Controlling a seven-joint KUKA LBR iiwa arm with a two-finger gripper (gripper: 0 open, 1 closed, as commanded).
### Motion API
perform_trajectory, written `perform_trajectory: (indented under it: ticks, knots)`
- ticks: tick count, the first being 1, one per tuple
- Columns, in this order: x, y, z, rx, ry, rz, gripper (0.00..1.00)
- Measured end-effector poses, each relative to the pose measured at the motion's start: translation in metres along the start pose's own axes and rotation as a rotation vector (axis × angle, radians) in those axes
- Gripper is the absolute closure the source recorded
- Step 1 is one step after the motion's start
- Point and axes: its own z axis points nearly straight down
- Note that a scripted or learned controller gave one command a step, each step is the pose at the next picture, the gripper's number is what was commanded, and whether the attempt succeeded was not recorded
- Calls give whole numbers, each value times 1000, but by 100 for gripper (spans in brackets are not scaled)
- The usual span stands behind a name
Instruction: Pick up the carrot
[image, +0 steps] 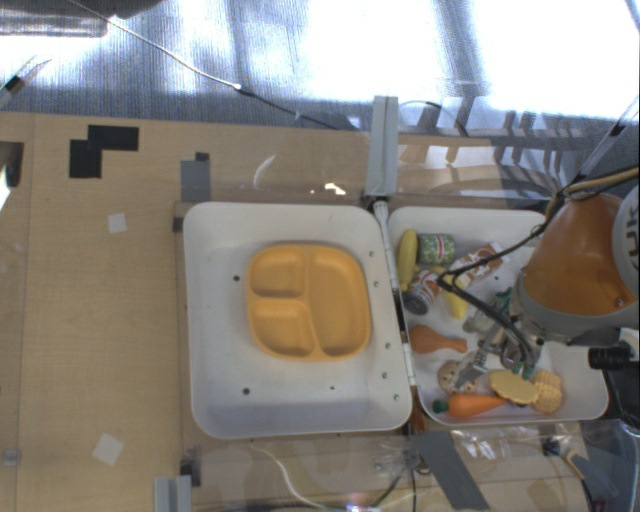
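Orange carrot (474, 405) is lying at the near edge of the right bin (600, 402), next to a cookie (450, 376) and some crackers (526, 388). Gripper (487, 356) hangs just above it, apart from it; can't tell if it's open or closed. Left bin (215, 300) has a yellow divided plate (305, 301).

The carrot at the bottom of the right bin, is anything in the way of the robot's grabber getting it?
Partly. The carrot lies along the right bin's near wall. A yellow cracker rests against its right end, and a cookie sits just above its left end. The gripper hangs above, with open space over the carrot's middle.
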Motion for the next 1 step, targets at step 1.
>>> perform_trajectory:
  ticks: [1]
  knots:
    - [38, 81, -61, -5, -4, 12, 0]
